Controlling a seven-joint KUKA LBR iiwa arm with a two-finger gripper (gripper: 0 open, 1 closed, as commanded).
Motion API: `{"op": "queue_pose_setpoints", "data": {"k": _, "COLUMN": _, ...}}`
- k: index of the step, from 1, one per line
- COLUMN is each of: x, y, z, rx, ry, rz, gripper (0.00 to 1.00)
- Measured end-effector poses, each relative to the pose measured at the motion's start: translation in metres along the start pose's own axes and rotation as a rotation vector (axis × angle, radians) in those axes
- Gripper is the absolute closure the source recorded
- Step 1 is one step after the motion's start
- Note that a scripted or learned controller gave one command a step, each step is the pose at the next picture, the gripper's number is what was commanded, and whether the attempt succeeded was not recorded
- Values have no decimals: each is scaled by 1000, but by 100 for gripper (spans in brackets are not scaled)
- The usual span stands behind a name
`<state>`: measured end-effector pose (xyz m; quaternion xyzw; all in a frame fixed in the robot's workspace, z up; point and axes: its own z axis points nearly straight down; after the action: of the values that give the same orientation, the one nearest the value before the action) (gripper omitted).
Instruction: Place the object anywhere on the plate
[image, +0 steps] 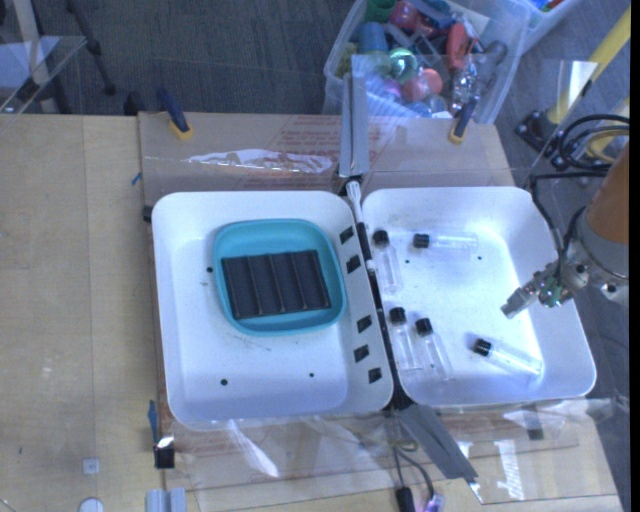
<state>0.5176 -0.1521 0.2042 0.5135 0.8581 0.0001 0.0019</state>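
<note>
A teal plate (277, 275) with a black ridged insert (275, 283) sits in the left white bin (190, 380). Several clear vials with black caps lie in the right white bin (520, 215): one near the back (447, 241), one by the divider (386, 262), two side by side at the front (418, 345), and one at the front right (508, 356). My gripper (518, 302) hangs over the right bin's right side, above and slightly right of the front-right vial. Nothing shows in its grasp.
A black hinged divider (360, 300) runs between the two bins. A clear tub of colourful items (425, 50) stands behind the bins, with cardboard (250, 140) under it. Cables (570, 140) hang at the right by the arm.
</note>
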Motion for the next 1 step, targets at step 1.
{"op": "queue_pose_setpoints", "data": {"k": 1, "x": 0, "y": 0, "z": 0, "rx": 0, "ry": 0, "rz": 0, "gripper": 0}}
